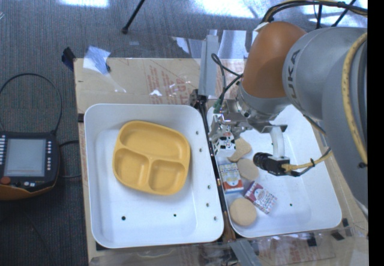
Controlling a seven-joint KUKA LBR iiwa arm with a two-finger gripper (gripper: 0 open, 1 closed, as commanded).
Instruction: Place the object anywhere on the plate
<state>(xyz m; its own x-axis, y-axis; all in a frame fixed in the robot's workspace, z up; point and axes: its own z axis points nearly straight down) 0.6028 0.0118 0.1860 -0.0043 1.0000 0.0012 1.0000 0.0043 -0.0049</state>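
Observation:
A yellow plate (151, 157) with three compartments lies in the left bin (102, 211), and nothing rests on it. My gripper (223, 137) hangs low over the left side of the right bin (312, 205), close to the wall between the two bins. Just below and right of it lie two tan bread-like pieces (242, 150) (248, 169). A small blue and red carton (230, 176), a red and white packet (261, 197) and a round tan bun (243, 212) lie farther toward the front. The wrist hides what is directly under the gripper.
The big grey arm with its orange band (273, 60) covers the back of the right bin. A black connector with a yellow cable (271, 163) sticks out over the bin. A teach pendant (27, 160) lies on the floor at left.

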